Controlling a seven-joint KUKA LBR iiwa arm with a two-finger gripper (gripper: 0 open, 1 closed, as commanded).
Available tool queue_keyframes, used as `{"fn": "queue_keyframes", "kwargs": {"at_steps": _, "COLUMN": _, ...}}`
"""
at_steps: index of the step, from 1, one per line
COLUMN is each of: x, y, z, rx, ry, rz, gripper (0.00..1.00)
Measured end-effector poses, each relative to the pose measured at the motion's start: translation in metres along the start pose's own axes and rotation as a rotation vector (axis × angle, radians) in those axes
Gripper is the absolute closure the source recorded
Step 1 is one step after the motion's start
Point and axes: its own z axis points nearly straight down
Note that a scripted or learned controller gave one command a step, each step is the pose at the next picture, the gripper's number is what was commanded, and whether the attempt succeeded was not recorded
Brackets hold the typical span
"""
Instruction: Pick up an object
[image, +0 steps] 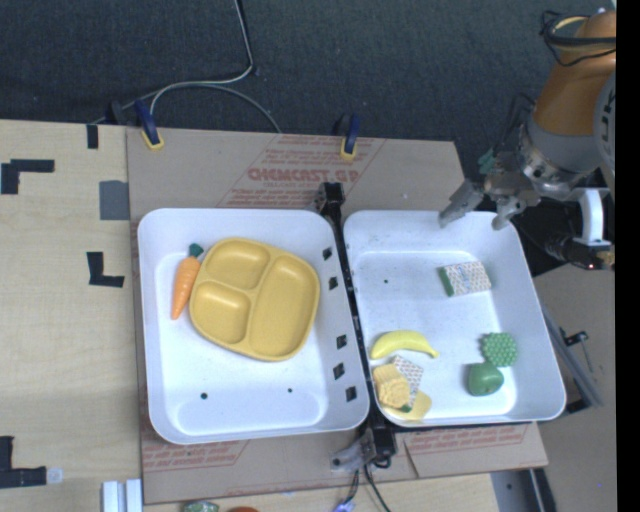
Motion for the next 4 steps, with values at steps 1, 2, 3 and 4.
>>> {"fn": "queue_keyframes", "kwargs": {"at_steps": 1, "x": -0.032, "y": -0.045, "z": 0.141, "rx": 0.003, "ry": 0.001, "rz": 0.001, "gripper": 0.0}}
{"fn": "queue_keyframes", "kwargs": {"at_steps": 2, "x": -0.058, "y": -0.111, "z": 0.134, "rx": 0.001, "ry": 0.0, "rz": 0.002, "gripper": 0.0}}
{"fn": "queue_keyframes", "kwargs": {"at_steps": 3, "x": -0.05, "y": -0.151, "z": 0.163, "rx": -0.006, "ry": -0.002, "rz": 0.0, "gripper": 0.0}}
{"fn": "queue_keyframes", "kwargs": {"at_steps": 4, "x": 0.015, "y": -0.088, "z": 0.162, "rx": -0.009, "ry": 0.0, "rz": -0.002, "gripper": 0.0}}
